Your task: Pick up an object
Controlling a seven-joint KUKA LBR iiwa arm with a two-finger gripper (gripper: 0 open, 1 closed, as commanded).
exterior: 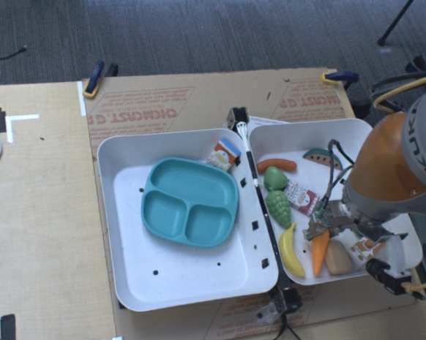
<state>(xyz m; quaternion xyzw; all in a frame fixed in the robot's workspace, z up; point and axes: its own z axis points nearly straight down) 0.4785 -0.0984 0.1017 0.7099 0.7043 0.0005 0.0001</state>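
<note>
The right bin (pixel 356 128) holds a heap of toy food. An orange carrot (pixel 319 255) lies between a yellow banana (pixel 289 251) and a tan potato-like piece (pixel 338 259). My gripper (pixel 319 228) hangs low over the carrot's upper end, reaching in from the right under the orange wrist band. Its dark tip hides the carrot's top, and I cannot tell whether it touches. A green bunch of grapes (pixel 279 208), a green pepper (pixel 274 177), a red sausage (pixel 276 165), a red-and-white packet (pixel 301 195) and a watermelon slice (pixel 317 156) lie further back.
The left bin (pixel 122 231) bears a teal divided plate (pixel 190 202) and a small packet (pixel 223 156) at its back right corner. The wall between the bins (pixel 259 213) runs just left of the banana. Another packet (pixel 364 247) lies under the arm.
</note>
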